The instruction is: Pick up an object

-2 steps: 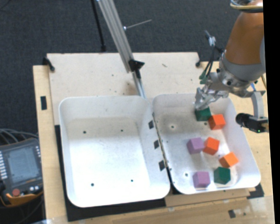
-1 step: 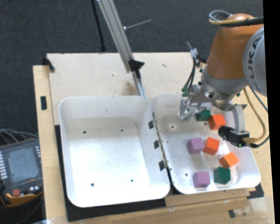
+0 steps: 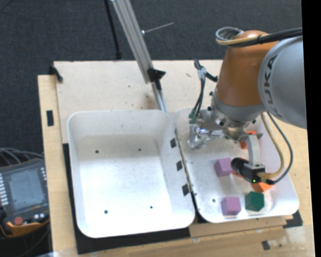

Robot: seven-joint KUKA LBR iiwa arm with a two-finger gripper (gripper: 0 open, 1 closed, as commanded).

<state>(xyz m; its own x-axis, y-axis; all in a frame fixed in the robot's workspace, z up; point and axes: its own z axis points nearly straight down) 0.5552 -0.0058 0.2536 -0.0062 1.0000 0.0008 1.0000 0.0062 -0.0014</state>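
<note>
Objects for picking, two purple blocks (image 3: 223, 167) (image 3: 230, 205) and a green block (image 3: 254, 201), all lie loose in the right bin (image 3: 282, 205). None is lifted. The gripper (image 3: 199, 135) hangs above that bin's upper left; its state I cannot tell. The pick remains undone.

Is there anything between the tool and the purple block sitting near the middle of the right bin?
Nothing visible does. The tool hangs over the upper left of the right bin; the purple block lies below and right of it, with bare bin floor between. The other purple block and the green block lie farther down.
</note>
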